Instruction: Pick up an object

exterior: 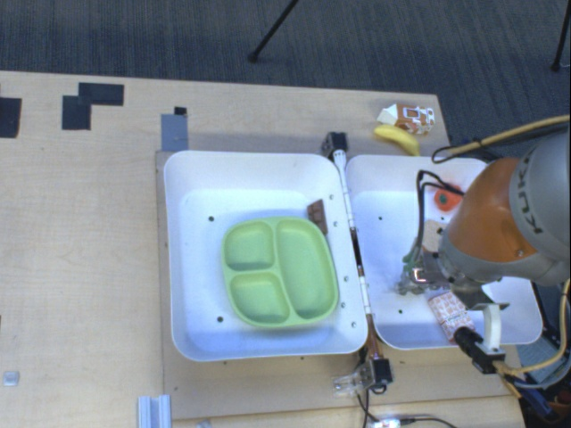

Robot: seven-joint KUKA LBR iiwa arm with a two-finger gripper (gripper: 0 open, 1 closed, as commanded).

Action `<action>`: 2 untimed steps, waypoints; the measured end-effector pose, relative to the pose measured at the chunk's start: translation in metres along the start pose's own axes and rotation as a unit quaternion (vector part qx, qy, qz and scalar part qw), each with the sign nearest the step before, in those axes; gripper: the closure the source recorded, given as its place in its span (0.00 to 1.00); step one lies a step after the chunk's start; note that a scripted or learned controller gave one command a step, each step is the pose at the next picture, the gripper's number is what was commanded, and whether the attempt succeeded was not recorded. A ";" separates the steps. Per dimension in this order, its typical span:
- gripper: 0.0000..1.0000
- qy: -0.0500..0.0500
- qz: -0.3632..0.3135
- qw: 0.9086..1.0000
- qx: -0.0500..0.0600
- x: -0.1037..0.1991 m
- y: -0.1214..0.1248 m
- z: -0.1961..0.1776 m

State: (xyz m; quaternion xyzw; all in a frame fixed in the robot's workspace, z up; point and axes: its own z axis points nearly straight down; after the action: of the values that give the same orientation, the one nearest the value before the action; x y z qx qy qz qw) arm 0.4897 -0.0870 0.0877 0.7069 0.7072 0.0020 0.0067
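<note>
object right bin | arm bent low | gripper down

One fixed camera looks down at a slant from above the counter, taking in both white bins side by side, with carpeted floor beyond.

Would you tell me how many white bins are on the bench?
2. The left bin holds a green divided plate; the right bin lies beside it, partly covered by the arm.
</note>
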 end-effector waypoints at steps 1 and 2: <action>1.00 0.000 0.001 1.000 0.000 0.001 0.000 0.000; 1.00 0.000 0.001 1.000 0.000 0.001 0.000 0.000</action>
State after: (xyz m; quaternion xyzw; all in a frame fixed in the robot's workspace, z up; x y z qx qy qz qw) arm 0.4897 -0.0860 0.0876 0.7076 0.7066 0.0024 0.0066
